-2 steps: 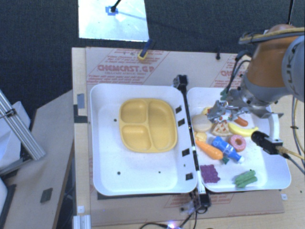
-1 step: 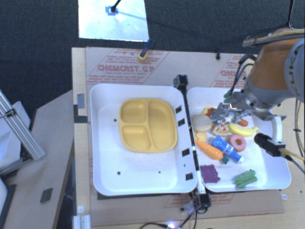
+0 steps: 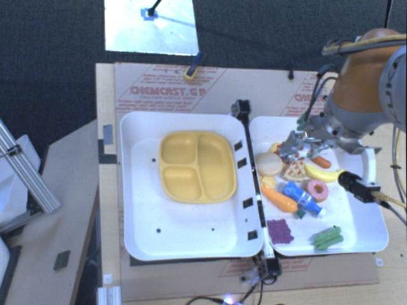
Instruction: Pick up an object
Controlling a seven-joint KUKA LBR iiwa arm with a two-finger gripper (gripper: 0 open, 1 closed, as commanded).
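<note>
Gripper sits low over the far part of the right bin, its metal parts a tangle against the toys beneath; we cannot tell whether it has hold of anything. Arm is cut off at the right edge, its grey and orange bulk hiding the bin's far right corner.

Just below the gripper we see a pizza slice, with a pale round piece to its left. A banana lies just right of it, a small red piece above that, partly tucked under the wrist. Nearer us lie a carrot, a blue bottle, a pink doughnut, a purple cluster and a green item, too small to name.

Well left of the gripper, the left bin holds a yellow divided tray.
</note>
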